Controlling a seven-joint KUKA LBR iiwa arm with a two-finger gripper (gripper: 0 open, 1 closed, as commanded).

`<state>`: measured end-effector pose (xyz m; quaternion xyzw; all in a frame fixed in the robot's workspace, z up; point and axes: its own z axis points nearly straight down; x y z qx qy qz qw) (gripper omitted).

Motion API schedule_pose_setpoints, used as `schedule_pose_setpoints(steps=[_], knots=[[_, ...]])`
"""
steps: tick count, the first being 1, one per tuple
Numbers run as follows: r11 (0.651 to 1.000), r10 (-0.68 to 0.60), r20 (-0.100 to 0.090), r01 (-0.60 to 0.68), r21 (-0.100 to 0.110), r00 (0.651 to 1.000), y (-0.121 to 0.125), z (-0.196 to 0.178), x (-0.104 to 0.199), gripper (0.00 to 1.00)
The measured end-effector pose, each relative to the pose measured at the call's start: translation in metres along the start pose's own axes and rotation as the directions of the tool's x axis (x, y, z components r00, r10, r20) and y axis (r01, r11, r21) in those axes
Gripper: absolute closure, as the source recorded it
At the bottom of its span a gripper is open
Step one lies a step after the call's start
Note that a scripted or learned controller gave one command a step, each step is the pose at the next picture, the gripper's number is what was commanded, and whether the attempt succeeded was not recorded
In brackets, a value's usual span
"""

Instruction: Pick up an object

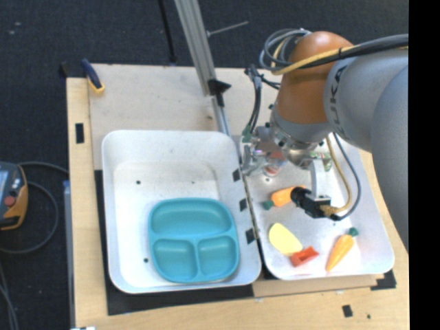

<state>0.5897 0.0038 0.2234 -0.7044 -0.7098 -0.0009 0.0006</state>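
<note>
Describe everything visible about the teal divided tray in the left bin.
The teal tray looks like smooth moulded plastic, a rounded rectangle with a raised rim. Ridges split it into three compartments: one wide section along the far side and two smaller ones along the near side. It lies flat, right side up, on the floor of the left bin, toward the bin's near right corner. Nothing lies in it.

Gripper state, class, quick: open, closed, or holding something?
Gripper: cannot be told; it sits low over the right bin, nothing seen held.
</note>
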Motion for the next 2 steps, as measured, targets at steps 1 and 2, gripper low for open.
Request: schedule_pose_setpoints(steps=[1,2], knots=[[1.0,0.001,0.0,-0.001,0.001,1.0,-0.038,-0.009,0.039,1.0],[1.0,0.002,0.002,-0.002,0.001,1.0,-0.069,-0.004,0.08,1.0]])
